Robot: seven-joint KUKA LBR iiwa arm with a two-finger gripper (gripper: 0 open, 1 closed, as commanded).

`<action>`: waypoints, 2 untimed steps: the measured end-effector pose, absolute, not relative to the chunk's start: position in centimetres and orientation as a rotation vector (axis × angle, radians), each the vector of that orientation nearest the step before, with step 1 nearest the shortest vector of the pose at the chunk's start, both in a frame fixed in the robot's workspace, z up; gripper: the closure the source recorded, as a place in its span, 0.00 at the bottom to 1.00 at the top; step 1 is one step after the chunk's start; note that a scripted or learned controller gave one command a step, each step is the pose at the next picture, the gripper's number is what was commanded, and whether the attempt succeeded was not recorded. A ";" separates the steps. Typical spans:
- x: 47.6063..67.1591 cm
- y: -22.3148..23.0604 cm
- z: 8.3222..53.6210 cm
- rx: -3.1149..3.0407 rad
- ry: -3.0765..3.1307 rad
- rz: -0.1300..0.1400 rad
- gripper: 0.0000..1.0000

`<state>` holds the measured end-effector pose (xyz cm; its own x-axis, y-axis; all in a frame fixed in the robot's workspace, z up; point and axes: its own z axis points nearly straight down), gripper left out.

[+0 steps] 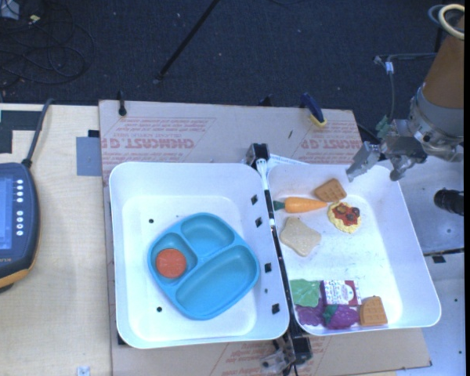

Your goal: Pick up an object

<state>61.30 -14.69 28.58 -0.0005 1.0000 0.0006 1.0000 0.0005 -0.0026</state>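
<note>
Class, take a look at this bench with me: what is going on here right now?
A robot arm reaches in from the right, its gripper hovering above the far edge of the right bin with nothing between its fingers. That bin holds toy food: a carrot, a slice of bread, a small pizza, a cracker and a few more pieces at the near end. The left bin holds a blue divided plate with a red tomato in it.

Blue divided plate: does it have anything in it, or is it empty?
Not empty. The blue divided plate holds one round orange-red toy food piece in its small left compartment; its other two compartments are bare blue.
</note>
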 end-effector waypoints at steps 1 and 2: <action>64.3 -15.7 14.2 -2.216 -2.222 0.005 0.00; 61.1 -19.7 8.5 -2.218 -2.218 0.005 0.00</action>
